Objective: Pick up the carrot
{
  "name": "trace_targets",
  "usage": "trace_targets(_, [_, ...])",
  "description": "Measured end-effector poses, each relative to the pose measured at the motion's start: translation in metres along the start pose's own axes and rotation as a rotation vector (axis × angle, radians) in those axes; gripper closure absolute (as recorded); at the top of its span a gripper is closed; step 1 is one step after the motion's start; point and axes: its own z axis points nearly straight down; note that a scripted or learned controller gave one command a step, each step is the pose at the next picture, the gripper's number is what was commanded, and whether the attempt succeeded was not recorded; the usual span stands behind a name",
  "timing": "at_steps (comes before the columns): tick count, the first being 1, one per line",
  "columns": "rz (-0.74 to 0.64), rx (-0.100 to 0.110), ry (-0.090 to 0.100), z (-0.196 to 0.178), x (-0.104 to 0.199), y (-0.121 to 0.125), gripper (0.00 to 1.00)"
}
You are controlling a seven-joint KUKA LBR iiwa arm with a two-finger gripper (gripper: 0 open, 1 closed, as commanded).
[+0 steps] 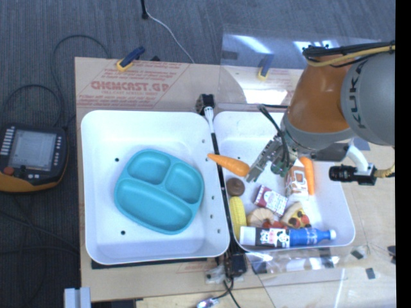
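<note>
Carrot [229, 164] lies untouched at the right bin's [343, 217] left edge, tip over the divider, while my gripper [264, 160] hovers just beside it with fingers spread and nothing between them, so I judge the grasp and lift remain.

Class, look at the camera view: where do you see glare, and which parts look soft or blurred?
Camera view: glare streaks the clear sheet behind the right bin; the white bins look bright and washed out; the hand beside the carrot is slightly soft; the blue tray stays fairly crisp.
</note>
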Motion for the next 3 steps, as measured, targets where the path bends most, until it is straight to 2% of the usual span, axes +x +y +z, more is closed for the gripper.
trace_targets(1, [0.077,0.003,0.009,0.002,0.091,0.026,1.00])
trace_targets(2, [0.083,0.004,0.006,0.002,0.089,0.023,0.00])
trace_targets(3, [0.224,0.004,0.005,0.002,0.065,0.113,0.00])
